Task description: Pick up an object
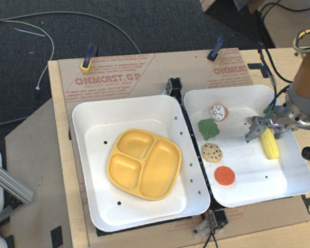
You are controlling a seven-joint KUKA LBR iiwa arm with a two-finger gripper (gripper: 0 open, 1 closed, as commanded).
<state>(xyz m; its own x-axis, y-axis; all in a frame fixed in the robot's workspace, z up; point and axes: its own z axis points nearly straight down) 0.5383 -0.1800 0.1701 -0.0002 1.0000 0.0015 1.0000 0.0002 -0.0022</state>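
Note:
The right bin (290, 184) holds several toy foods. A yellow corn cob (270, 145) lies near its right side, pointing toward the front edge. My gripper (262, 126) hangs right over the cob's far end, reaching in from the right under the grey wrist and orange band. To the left are a green leafy piece (208, 128), a white and pink cupcake (217, 112), a chocolate-chip cookie (212, 153) and a red-orange disc (225, 175). Nothing is lifted off the bin floor.
A yellow divided plate (144, 163) lies in the left bin (87, 153). A black divider and clamps run between the two bins. Cables trail at the bench's right edge, next to the arm.

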